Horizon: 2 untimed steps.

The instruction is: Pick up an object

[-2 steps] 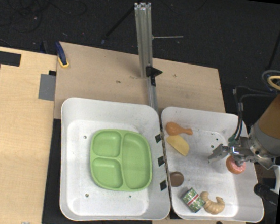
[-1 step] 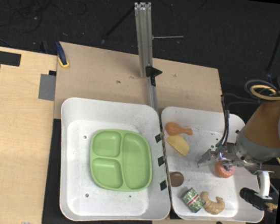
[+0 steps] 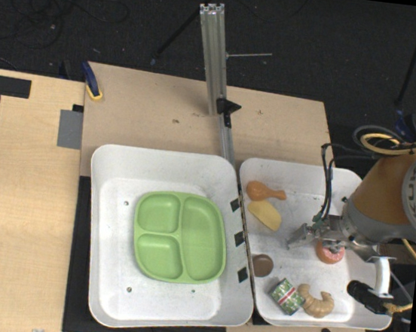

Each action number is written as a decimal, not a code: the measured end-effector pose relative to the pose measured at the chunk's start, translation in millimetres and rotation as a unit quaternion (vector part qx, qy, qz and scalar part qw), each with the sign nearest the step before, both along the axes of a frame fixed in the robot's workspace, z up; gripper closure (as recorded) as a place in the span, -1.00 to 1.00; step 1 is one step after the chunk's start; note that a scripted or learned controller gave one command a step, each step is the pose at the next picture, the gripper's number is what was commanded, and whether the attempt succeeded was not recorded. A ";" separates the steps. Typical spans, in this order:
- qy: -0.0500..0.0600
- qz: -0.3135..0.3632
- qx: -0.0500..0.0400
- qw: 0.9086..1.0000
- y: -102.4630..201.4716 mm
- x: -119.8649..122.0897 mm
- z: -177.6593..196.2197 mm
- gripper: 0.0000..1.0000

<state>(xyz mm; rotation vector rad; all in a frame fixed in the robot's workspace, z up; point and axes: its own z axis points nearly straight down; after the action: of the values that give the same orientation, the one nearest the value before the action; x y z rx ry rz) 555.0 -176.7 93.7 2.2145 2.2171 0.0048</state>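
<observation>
My gripper [image 3: 319, 235] is low over the middle of the right bin [image 3: 305, 180], at the end of the grey arm with the orange band that comes in from the right. A small red and pink object [image 3: 329, 253] lies right beside its lower right side, partly hidden by it; whether they touch I cannot tell. Left of the gripper lie a yellow wedge [image 3: 265, 214] and an orange drumstick-shaped piece [image 3: 264, 192]. Near the bin's front are a brown round piece [image 3: 261, 265], a green can [image 3: 285, 295] and a tan croissant [image 3: 317, 303].
The left bin [image 3: 113, 164] holds a green divided plate [image 3: 180, 237]. A metal post [image 3: 215, 64] rises behind the gap between the bins. Black clips [image 3: 237, 237] line the shared wall of the two bins.
</observation>
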 end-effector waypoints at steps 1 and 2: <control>-0.007 -0.002 -0.007 1.000 -6.1 1.8 13.5 1.00; 0.003 0.000 0.002 1.000 -1.5 2.9 75.3 1.00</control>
<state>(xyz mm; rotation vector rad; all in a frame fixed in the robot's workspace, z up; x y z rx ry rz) 558.0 -178.2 169.1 2.2187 2.2217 0.0025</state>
